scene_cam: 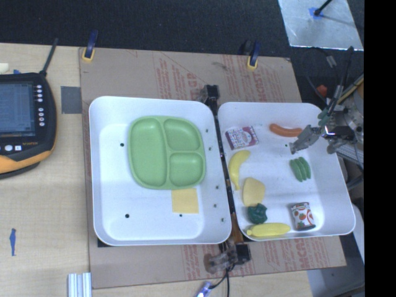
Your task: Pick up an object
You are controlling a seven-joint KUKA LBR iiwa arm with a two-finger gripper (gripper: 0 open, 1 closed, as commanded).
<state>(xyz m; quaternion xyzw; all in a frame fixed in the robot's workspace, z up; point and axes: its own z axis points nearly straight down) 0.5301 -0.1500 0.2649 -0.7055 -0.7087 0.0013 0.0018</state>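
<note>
Nothing had been picked yet: gripper (307, 140) hovered at the right bin's (337, 184) far edge, apparently released and bare, though blurred. Sausage (285, 129) lay just beside it, green beans (301, 168) nearby, all untouched.

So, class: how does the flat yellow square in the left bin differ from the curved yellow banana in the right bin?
The flat yellow square has straight edges; the curved yellow banana bends and tapers. The square lies just below the green divided plate; the banana lies near its bin's left wall, below a small purple packet. Both are yellow and lie flat.
</note>
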